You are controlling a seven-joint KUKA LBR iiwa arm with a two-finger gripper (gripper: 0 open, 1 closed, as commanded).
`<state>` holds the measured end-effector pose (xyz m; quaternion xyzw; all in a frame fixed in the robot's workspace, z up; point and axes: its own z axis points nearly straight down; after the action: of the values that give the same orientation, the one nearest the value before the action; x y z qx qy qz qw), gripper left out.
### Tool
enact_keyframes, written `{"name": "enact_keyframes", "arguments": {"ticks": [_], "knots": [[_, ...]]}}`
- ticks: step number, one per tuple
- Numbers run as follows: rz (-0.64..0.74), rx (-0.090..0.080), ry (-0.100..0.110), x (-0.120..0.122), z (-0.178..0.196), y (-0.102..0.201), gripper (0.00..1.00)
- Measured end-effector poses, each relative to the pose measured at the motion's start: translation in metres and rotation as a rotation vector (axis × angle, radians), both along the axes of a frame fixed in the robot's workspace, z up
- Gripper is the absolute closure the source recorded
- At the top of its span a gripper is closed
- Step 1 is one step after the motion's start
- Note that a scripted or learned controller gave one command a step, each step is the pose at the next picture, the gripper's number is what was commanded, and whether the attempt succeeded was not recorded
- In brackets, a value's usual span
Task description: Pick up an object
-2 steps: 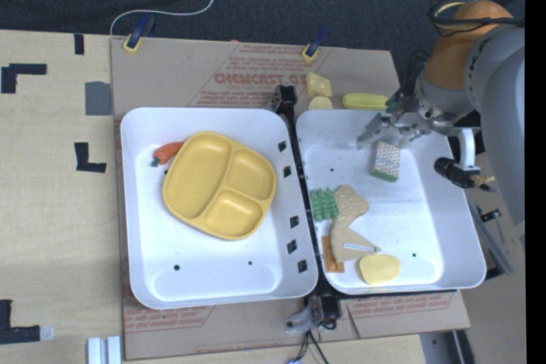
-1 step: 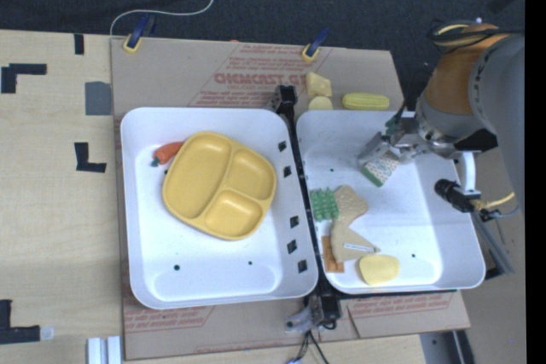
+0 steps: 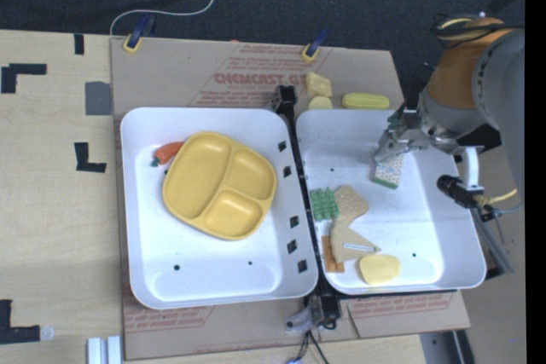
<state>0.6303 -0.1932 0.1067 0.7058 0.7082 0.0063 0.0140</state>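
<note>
My gripper [image 3: 390,156] hangs over the upper right part of the right bin [image 3: 426,226], reaching in from the right. A small speckled white-and-green block [image 3: 387,174] sits between its fingertips, and the fingers are shut on its top edge. Lower in the same bin lie a green ridged piece [image 3: 323,205], two beige cracker-like pieces [image 3: 349,222], a thin orange stick [image 3: 328,254] and a yellow lump [image 3: 379,268]. These lie to the lower left of the gripper, apart from it.
The left bin [image 3: 145,226] holds a yellow divided plate [image 3: 220,185] with an orange carrot [image 3: 168,152] poking out at its upper left. Behind the bins, on the cardboard, lie a pale yellow chunk [image 3: 318,85] and a yellow corn cob [image 3: 365,101].
</note>
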Motion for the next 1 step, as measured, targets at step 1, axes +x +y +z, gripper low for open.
{"name": "enact_keyframes", "arguments": {"ticks": [1], "knots": [[0.000, 0.001, 0.002, -0.0007, -0.0013, 0.0002, 0.00]]}}
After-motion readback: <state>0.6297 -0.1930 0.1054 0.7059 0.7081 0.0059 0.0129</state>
